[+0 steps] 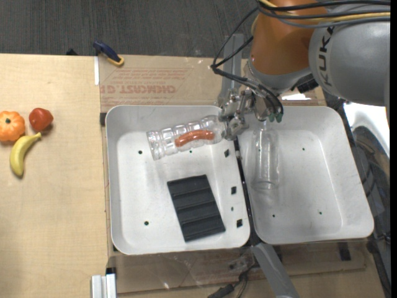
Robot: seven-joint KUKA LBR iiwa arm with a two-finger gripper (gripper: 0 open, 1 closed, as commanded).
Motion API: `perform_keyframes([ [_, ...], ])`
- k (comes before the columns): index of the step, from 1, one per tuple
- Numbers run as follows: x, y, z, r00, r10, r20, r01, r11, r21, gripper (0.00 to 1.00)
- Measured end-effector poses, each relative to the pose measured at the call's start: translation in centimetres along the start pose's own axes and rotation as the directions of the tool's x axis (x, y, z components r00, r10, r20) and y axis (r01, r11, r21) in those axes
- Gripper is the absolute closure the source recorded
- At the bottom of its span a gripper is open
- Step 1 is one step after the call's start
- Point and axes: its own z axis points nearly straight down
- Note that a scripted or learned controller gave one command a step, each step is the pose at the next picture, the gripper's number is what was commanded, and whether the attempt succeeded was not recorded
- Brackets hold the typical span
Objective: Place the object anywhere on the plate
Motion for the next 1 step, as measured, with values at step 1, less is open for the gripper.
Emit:
perform_keyframes([
  [1,5.02,6.28,-7.22,0.987,-0.162,0.001,0.162,0.987,-0.001,1.0],
])
